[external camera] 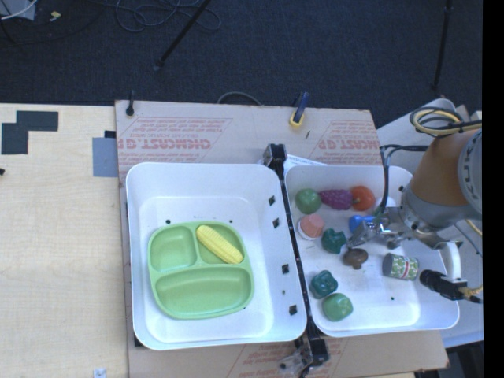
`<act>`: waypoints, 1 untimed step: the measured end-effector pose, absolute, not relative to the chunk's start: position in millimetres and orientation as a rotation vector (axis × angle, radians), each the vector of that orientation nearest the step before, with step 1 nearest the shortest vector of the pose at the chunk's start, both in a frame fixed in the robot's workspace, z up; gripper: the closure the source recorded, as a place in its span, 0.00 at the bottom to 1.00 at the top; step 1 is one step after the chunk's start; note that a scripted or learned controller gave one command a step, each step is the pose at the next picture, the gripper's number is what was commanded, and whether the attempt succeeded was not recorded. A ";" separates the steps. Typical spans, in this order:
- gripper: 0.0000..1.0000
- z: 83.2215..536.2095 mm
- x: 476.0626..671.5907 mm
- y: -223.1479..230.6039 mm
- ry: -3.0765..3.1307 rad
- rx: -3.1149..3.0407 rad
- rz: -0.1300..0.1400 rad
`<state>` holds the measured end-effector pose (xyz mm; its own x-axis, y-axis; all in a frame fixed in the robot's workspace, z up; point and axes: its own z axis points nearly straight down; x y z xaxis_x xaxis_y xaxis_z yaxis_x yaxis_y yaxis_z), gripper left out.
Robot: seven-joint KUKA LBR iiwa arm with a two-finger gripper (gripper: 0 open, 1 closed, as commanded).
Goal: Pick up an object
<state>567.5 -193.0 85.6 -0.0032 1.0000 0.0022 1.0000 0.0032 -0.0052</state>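
My gripper (pixel 368 230) reaches in from the right and hangs low over the middle of the right bin (pixel 429 315). It is just above a brown object (pixel 356 257) and right of a dark teal object (pixel 333 241). A small blue piece (pixel 356 224) shows at the gripper's left tip; I cannot tell whether it belongs to the gripper or is a separate object. Around it lie a green ball (pixel 308 201), purple grapes (pixel 337 199), an orange-red fruit (pixel 363 198), a pink object (pixel 312 227), a small can (pixel 402 268), a teal object (pixel 323 283) and a green object (pixel 337 306).
The left bin (pixel 157 187) holds a green divided plate (pixel 201 290) with a yellow corn-like piece (pixel 219 244) in its upper right section. A black divider (pixel 288 242) joins the bins. The grey arm with its orange band (pixel 441 181) covers the right bin's right side.
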 end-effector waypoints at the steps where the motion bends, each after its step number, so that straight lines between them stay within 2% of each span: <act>1: 1.00 97.2 567.7 -194.0 -2.219 -2.217 0.002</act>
<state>567.7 -194.0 97.2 -0.0008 1.0000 0.0023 1.0000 0.0008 -0.0045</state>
